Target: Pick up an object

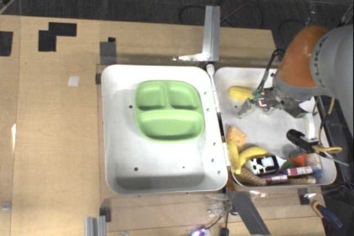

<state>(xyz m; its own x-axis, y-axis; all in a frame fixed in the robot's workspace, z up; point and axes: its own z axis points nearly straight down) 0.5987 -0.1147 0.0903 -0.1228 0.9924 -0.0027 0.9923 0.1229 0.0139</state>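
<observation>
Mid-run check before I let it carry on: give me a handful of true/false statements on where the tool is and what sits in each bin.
1. The green divided plate lies in the left bin. True.
2. The tool is over the left bin. False: it is over the right bin, near its far end.
3. A yellow object lies close beside the tool. True.
4. The right bin's near end holds a single item. False: several things crowd there, among them a banana and a black-and-white item.
5. The arm reaches in from the view's left. False: it reaches in from the right.
</observation>
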